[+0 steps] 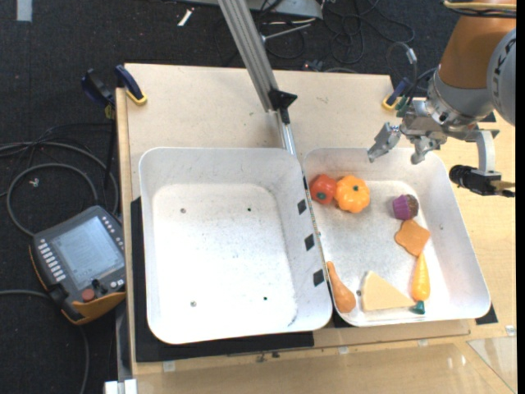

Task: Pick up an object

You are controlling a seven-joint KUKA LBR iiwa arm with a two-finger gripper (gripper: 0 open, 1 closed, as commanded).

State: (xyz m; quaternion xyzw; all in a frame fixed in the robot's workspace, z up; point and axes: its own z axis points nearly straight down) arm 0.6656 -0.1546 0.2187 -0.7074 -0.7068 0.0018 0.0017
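Arm body cut off at frame edge; gripper [402, 146] seen spread wide, nothing held, raised over far rim of right bin [459, 220]; orange pumpkin [353, 194] lain inside right bin
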